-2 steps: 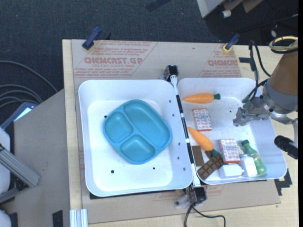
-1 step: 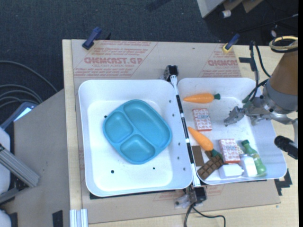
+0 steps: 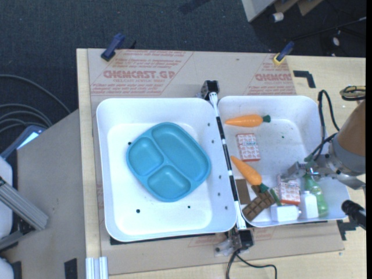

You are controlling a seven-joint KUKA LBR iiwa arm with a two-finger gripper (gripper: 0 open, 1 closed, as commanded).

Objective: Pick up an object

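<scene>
The right bin (image 3: 273, 106) holds an orange carrot (image 3: 245, 120) near its far wall and a second carrot (image 3: 247, 171) lying at a slant by the divider. A small red-and-white card (image 3: 247, 146) lies between them. At the near edge lie a brown chocolate bar (image 3: 258, 204), a red-and-white packet (image 3: 289, 192), a white block (image 3: 285, 213) and a green bottle (image 3: 314, 189). My gripper (image 3: 305, 172) comes in from the right and hangs low over the packet and the bottle's top. Its tip is hidden among these objects.
The left bin (image 3: 113, 127) holds a blue divided plate (image 3: 168, 161). A black-and-white divider (image 3: 222, 150) separates the bins. The grey arm (image 3: 351, 156) covers the right bin's right wall. Cables lie along the bench at far right.
</scene>
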